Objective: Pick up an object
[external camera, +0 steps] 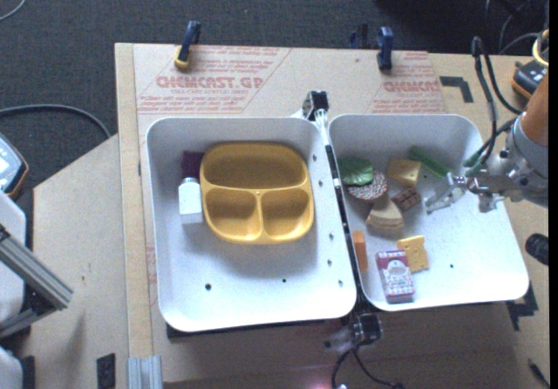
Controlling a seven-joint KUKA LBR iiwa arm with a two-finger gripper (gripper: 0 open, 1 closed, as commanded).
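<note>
My gripper (pixel 443 190) hangs over the right bin (pixel 475 248), reaching in from the right, just right of the heap of toy food. Its fingers look open, with nothing between them. Closest to it are a small brown chocolate piece (pixel 406 200), a tan cheese wedge (pixel 404 171) and a green strip (pixel 427 160). Further left lie a brown-topped donut (pixel 369 188), a green leafy piece (pixel 356 172) and a beige bread wedge (pixel 384 219). Toward the front lie a yellow cracker (pixel 413 253), a red box (pixel 395 276) and an orange stick (pixel 360 249).
The left bin (pixel 166 248) holds a yellow divided plate (pixel 257 191), a white bottle (pixel 190 201) and a dark purple item (pixel 192 160). Both bins sit on a cardboard-covered bench (pixel 218 82) fixed with clamps. Cables run at the right edge.
</note>
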